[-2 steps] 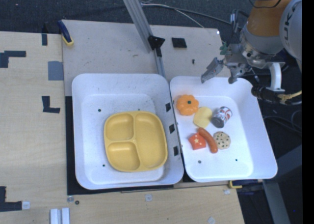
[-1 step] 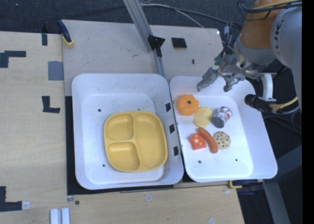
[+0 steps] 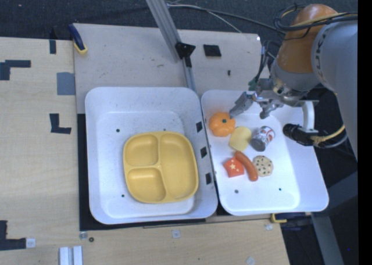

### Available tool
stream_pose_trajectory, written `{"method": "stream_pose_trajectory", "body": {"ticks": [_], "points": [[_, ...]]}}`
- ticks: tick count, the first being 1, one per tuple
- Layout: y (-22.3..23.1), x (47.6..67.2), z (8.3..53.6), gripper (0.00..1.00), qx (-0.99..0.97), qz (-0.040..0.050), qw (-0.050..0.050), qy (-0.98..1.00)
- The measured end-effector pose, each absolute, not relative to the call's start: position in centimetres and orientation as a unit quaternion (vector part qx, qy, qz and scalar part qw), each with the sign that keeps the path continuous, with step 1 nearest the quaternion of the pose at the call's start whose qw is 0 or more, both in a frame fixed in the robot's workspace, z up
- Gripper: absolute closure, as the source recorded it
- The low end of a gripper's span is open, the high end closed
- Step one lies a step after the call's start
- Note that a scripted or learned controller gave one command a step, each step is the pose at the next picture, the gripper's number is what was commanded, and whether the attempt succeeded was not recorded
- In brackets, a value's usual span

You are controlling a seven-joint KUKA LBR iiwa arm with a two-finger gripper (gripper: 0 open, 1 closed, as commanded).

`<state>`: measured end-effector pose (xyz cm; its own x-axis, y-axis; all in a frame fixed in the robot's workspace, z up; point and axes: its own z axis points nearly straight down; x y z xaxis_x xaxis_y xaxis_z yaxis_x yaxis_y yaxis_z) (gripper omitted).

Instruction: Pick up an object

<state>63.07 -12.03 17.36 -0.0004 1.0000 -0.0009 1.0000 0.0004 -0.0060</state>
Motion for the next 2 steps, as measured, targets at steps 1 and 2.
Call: {"method": "stream_pose_trajectory", "body": {"ticks": [1,2], "points": [[-12.3,62.2,12.5,0.0,-0.707,0.0026,0.002,-0.707],[-12.2,62.3,13.8,1.0,-0.706,0.001,0.001,-0.708]]}}
